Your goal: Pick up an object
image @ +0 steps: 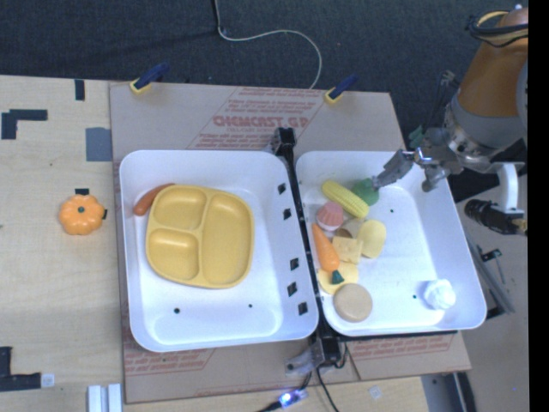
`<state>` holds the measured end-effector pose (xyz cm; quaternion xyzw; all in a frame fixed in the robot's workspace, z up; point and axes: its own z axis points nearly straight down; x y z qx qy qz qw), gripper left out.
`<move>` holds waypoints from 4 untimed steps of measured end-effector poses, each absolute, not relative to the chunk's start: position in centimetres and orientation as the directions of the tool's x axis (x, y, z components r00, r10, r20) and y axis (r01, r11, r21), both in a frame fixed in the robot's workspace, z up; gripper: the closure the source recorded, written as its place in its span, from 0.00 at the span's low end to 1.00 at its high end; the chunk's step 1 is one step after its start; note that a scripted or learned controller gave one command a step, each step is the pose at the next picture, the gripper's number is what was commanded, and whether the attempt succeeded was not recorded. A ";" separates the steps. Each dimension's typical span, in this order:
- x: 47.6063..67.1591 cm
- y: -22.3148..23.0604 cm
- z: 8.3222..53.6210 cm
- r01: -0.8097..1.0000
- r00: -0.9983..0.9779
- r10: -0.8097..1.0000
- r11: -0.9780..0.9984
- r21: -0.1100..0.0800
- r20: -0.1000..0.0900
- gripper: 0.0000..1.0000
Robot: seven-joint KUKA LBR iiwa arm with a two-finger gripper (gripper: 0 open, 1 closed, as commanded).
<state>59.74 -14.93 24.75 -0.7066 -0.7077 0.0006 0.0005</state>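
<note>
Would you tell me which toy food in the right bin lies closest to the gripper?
The green piece beside the yellow corn, at the pile's upper end; the gripper hovers just beyond it, far from the others.

Yellow divided plate point(201, 234), orange pumpkin point(81, 215), white bins point(206, 329), possibly green-tipped corn point(346, 197).

Robotics lab, by the look of it. A grey and orange industrial arm point(493, 84) reaches over the bench's right edge. Two white bins point(137, 256) sit side by side on a printed cardboard sheet point(249, 123), pinned at its far edge w/ blue and yellow clamps point(150, 77). Black tape marks point(21, 123) on the bench's left part, prob. calibration marks, hard to tell. Loose white cable point(266, 37) over dark carpet point(103, 15) beyond the far edge. Plastic toy food point(343, 239) piled in the right bin, a toy pumpkin point(81, 215) near the left edge: test props, not a kitchen.
</note>
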 end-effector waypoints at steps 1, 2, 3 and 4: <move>58.7 -9.3 7.7 1.000 -0.004 1.000 0.004 -0.006 0.000 0.00; 59.0 -9.6 9.5 1.000 -0.003 1.000 0.003 0.002 -0.001 1.00; 56.4 -4.0 18.9 1.000 -0.006 1.000 0.006 0.002 0.001 1.00; 48.8 -0.1 28.8 1.000 -0.006 1.000 0.006 0.003 0.003 1.00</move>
